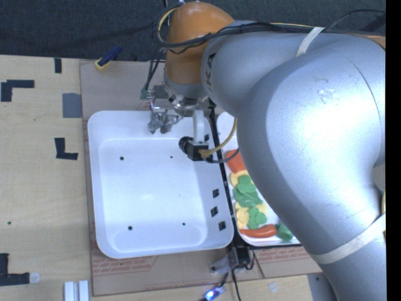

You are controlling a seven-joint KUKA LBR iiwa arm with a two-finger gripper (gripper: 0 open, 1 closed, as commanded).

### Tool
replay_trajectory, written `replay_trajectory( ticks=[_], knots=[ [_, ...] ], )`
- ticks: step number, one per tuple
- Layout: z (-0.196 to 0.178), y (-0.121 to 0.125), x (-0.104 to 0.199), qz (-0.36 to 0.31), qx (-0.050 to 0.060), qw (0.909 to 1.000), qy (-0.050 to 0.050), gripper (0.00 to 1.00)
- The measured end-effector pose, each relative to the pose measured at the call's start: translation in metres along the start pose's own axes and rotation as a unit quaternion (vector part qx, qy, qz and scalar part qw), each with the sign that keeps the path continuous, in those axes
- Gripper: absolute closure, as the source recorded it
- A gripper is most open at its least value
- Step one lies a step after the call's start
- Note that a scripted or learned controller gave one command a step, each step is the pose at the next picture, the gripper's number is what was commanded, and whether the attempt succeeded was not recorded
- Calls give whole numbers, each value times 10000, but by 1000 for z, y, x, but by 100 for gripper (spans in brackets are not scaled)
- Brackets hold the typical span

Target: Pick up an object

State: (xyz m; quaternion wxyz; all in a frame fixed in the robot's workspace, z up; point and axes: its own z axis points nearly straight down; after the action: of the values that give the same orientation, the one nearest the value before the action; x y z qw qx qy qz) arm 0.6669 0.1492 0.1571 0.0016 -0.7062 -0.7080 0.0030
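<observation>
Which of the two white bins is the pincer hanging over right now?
The left bin: the pincer sits over its far rim. The right bin, with green, yellow and red-orange pieces, lies mostly under the grey arm.

1. A pale wooden bench is filling the left side, carrying black tape marks.
2. A brown cardboard sheet is lying on it.
3. Dark carpet is running along the top.
</observation>
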Motion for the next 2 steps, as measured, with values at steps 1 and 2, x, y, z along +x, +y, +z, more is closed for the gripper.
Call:
replay_trajectory(
  ticks=[1,2],
  knots=[
    [-99,-64,-57,27,-46,10000,8,100],
    [-74,-16,12,-20,-38,10000,14,100]
  ],
)
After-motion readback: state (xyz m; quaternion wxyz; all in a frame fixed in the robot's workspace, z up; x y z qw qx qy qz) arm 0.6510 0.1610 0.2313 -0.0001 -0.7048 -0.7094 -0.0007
